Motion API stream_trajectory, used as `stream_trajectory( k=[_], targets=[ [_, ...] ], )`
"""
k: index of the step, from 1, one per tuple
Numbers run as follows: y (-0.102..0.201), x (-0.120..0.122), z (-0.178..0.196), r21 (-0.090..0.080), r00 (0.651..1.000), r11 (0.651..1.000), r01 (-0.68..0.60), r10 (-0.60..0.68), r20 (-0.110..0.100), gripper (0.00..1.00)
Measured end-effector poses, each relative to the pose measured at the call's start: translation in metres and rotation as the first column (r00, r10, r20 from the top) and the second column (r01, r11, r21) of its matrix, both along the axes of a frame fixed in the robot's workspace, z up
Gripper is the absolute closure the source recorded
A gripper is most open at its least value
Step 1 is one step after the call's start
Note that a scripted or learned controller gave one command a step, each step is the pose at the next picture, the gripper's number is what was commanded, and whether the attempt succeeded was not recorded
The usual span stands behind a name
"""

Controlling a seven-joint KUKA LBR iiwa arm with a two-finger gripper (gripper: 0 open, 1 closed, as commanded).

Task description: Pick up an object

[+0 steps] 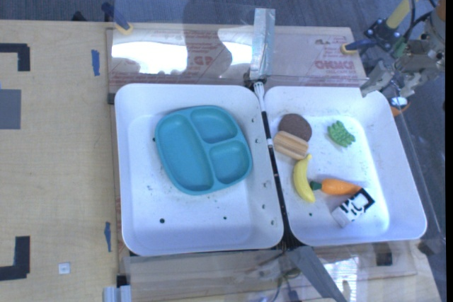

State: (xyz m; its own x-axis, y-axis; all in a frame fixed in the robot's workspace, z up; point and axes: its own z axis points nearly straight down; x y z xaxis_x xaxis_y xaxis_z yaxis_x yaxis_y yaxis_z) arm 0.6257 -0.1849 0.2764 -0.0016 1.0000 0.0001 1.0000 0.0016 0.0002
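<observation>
While the arm sits up at the top right, off past the far corner of the right bin point(403, 173), its tool point(396, 85) hangs above the rim there, well apart from everything inside, and nothing is between its fingers; whether they are spread or closed, I cannot tell from this angle.

Down in the right bin, there is plenty on offer. A brown and tan burger point(292, 135) lies against the left wall, tilted on its side. Just below it a yellow banana point(303, 179) runs toward the near edge, its lower end close to an orange carrot point(337, 187), which lies crosswise with its green stub pointing at the banana. Right beside the carrot, nearer the front, sits a small black-and-white block point(353, 207), touching or almost touching the carrot's tip. A little green leafy piece point(341, 133) rests alone toward the far right of the bin floor, the closest thing to the tool but still apart from it.

Over in the left bin point(134, 208), a blue divided plate point(204, 148) lies flat, turned at a slant, with one long compartment and two smaller ones.

Both bins rest side by side on the tabletop point(49, 173), their inner walls touching. Behind them stands a clear plastic sheet point(184, 46) with a grey post point(261, 42) at the middle.
</observation>
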Motion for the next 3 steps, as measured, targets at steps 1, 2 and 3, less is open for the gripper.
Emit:
stream_trajectory(
  k=[1, 2, 3],
  targets=[
    [0.0, 0.001, 0.012, -0.001, 1.0, 1.0, -0.002, 0.002, 0.004, 1.0],
    [0.067, 0.019, -0.052, 0.002, 0.977, 0.977, -0.213, 0.213, -0.003, 1.0],
    [0.082, 0.023, -0.046, -0.001, 0.999, 0.999, 0.037, -0.037, 0.003, 1.0]
  ],
)
